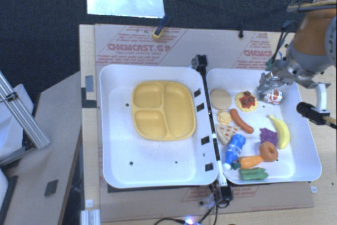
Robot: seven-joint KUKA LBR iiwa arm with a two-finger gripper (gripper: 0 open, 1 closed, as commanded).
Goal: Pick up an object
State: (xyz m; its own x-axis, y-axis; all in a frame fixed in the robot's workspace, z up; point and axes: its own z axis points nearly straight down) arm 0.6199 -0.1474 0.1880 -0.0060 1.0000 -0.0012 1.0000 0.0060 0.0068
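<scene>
My gripper [267, 87] over the right bin [305, 139]
Board [139, 46] upper centre reads "CHEMCAST GP"; my fingers' state I cannot tell.

The left bin [113, 129] has bare white floor all round the yellow divided plate [162, 110] at its centre, widest along the lower edge of the frame. The right bin [305, 158] is crowded: banana [280, 131], hot dog [241, 120], blue bottle [234, 148], doughnut [269, 152], carrot [250, 162] and purple grapes [268, 136] lie close together, leaving open floor only along its right side and upper strip
</scene>
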